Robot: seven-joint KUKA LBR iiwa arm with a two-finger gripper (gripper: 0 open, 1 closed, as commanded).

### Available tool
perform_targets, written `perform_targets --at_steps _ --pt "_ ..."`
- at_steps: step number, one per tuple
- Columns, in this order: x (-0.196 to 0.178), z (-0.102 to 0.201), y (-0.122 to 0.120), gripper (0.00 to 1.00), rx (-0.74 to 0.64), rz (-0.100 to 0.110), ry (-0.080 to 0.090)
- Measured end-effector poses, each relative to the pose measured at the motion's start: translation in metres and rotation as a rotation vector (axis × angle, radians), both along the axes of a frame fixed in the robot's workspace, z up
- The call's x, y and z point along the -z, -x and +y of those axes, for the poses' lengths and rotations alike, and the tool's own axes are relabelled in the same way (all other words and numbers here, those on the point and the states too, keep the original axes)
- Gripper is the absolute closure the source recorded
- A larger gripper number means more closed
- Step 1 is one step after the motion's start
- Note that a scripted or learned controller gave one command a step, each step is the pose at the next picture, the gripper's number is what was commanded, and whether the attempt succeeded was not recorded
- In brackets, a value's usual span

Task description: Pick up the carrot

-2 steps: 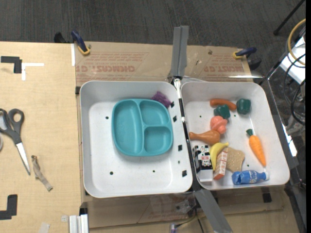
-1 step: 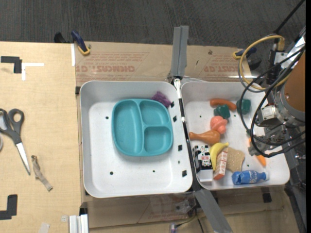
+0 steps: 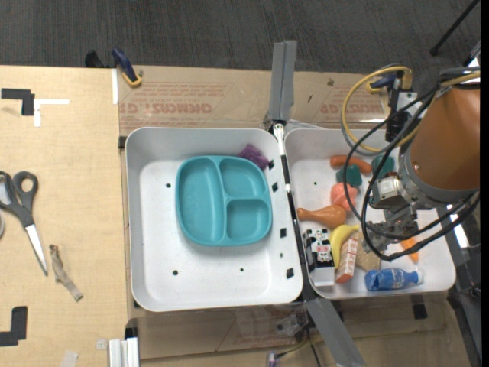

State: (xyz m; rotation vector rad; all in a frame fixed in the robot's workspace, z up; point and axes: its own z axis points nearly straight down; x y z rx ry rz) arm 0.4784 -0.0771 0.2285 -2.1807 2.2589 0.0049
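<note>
Hanging over the right bin [image 3: 435, 277], the hand [image 3: 393, 232] sits low among the toys near that bin's middle, with black cables looping around it; whether it is released or clenched cannot be told from this angle. A small orange piece [image 3: 410, 244] shows just beside the hand on its right, partly hidden, and may be the carrot, though this cannot be confirmed. A second orange piece [image 3: 341, 160] lies near the bin's far wall, well apart from the hand. A blue bottle [image 3: 391, 279] lies on its side by the near wall. A banana [image 3: 341, 239] lies left of the hand, close to a chicken leg [image 3: 325, 215]. The left bin [image 3: 141, 281] holds a teal divided plate [image 3: 225, 200], with a purple object [image 3: 254, 155] at its far edge. Scissors [image 3: 24, 209] lie on the table [image 3: 61, 167] at left.
</note>
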Motion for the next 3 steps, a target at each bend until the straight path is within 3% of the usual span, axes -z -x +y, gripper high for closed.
perform_targets --at_steps 1,2,3 --pt "-0.070 -0.037 -0.001 1.00 0.500 -0.003 0.001" --pt "-0.013 0.023 0.000 1.00 -0.304 -0.001 0.000" --pt "-0.069 -0.052 -0.019 1.00 -0.449 -0.003 -0.001"
